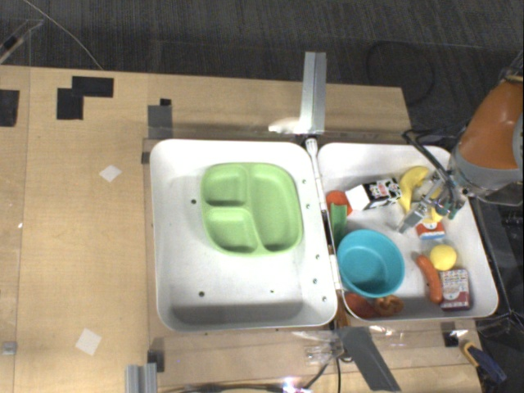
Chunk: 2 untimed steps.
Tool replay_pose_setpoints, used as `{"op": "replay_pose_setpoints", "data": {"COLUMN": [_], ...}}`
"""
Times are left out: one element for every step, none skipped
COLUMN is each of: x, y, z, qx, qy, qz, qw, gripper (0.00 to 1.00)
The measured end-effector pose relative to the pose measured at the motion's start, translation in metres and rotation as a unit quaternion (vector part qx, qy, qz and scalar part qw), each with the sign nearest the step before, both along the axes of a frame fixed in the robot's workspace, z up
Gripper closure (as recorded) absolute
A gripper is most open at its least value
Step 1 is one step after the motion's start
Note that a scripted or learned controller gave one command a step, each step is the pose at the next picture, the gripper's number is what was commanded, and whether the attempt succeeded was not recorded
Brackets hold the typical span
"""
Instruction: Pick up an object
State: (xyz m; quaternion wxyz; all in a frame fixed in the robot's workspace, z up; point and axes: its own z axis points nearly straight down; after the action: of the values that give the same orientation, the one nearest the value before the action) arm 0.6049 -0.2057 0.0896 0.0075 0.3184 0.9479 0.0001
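The gripper (427, 210), its opening indiscernible, is hovering just right of the banana (412, 183), a candidate object above the blue bowl (371, 262), positioning for a grasp.

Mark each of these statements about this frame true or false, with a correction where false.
1. The green divided tray lies in the left bin. True.
2. The blue bowl sits in the left bin. False: it sits in the right bin, near the divider between the bins.
3. The tool is over the right bin, near the banana. True.
4. The green divided tray holds a carrot. False: its compartments hold nothing; the orange carrot-like piece lies in the right bin.
5. A yellow lemon-like ball lies in the right bin, right of the blue bowl. True.
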Motion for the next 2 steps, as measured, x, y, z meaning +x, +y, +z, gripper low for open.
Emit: {"op": "replay_pose_setpoints", "data": {"x": [0.003,-0.016], "y": [0.001,0.061], "z": [0.013,0.155], "qx": [-0.0017,0.0038], "qy": [-0.004,0.000], "qz": [0.005,-0.177], "qw": [1.0000,0.9842], "gripper": [1.00,1.00]}}
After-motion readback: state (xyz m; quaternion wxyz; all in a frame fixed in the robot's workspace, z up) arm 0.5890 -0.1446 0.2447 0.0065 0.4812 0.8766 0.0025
